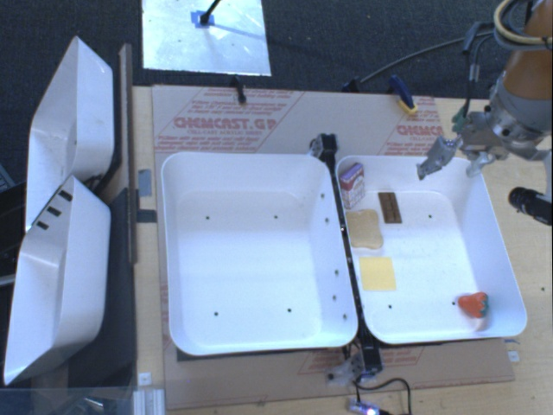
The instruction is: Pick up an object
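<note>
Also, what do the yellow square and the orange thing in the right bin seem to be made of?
The yellow square looks like thin flat foam or soft plastic: matte, even colour, no shine. It may be toy cheese. The orange thing looks like smooth moulded plastic or rubber, rounded, with a red part; too small to tell more. The right bin itself looks like glossy white plastic.

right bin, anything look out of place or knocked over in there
Nothing stands out. In the right bin the small carton stands upright in its corner; the brown block, both flat squares and the red-orange piece lie apart.
</note>
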Controlling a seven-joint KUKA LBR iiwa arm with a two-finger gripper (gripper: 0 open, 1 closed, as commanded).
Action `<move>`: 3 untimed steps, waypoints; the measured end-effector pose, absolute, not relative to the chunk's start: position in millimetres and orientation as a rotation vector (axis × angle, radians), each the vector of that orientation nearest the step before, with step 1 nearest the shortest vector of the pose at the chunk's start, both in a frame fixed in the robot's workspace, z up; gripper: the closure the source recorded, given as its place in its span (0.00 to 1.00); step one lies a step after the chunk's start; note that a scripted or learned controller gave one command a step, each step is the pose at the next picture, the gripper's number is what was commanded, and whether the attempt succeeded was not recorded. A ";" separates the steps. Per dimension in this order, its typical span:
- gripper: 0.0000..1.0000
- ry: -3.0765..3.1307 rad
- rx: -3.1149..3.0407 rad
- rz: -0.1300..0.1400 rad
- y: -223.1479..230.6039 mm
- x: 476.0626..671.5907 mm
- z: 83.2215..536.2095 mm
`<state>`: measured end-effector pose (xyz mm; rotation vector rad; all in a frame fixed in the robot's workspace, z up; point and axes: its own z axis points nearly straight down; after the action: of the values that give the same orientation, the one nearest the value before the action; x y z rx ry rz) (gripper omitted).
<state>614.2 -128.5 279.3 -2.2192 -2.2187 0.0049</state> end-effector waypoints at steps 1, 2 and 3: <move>0.00 -2.222 -2.222 -0.001 -128.4 615.1 282.4; 0.00 -2.220 -2.219 0.003 -121.8 607.1 232.8; 0.00 -2.220 -2.219 0.004 -122.9 615.0 175.2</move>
<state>615.0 -122.9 175.2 -2.2191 -2.2195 0.0038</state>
